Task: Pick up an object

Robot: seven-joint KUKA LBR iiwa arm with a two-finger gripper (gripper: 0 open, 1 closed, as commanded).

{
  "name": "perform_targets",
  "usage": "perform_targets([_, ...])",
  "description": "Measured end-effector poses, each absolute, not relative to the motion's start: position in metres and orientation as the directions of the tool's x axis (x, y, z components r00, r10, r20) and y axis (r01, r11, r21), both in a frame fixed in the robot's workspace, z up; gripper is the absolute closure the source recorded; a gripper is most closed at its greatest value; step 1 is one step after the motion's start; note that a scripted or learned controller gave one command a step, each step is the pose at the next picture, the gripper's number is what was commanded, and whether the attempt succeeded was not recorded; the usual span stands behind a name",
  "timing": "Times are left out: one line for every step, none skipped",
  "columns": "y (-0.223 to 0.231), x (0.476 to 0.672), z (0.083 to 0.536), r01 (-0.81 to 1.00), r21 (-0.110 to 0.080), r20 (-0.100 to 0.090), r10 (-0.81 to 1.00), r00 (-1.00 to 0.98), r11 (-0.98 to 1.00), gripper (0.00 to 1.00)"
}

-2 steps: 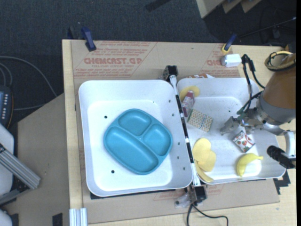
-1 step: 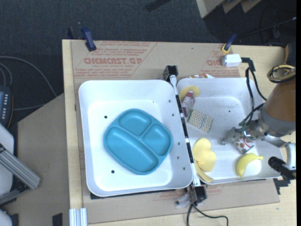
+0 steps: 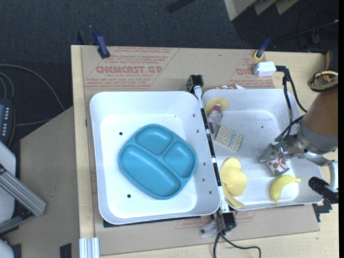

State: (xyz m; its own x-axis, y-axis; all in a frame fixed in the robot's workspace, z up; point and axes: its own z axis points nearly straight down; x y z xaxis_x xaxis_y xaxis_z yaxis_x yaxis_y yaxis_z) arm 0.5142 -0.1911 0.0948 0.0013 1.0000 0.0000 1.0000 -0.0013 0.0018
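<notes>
- Several objects lie in the right bin (image 3: 252,102); the gripper (image 3: 275,157) hangs near its right edge, over a small red-and-white item (image 3: 278,166).
- Jaw state cannot be told.
- Centre on that item, descend straight, avoiding the banana (image 3: 282,186).

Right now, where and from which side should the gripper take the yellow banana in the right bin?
Probably the banana across its thick middle, coming straight down from above: it lies flat and curved near the right bin's front wall, with open floor around it.
</notes>
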Motion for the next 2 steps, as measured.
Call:
perform_targets([-0.130, 0.567, 0.085, 1.000, 0.001, 0.000, 1.000, -0.001, 0.001, 1.00])
perform_targets([-0.052, 0.563, 0.185, 1.000, 0.002, 0.001, 1.000, -0.002, 0.002, 1.00])
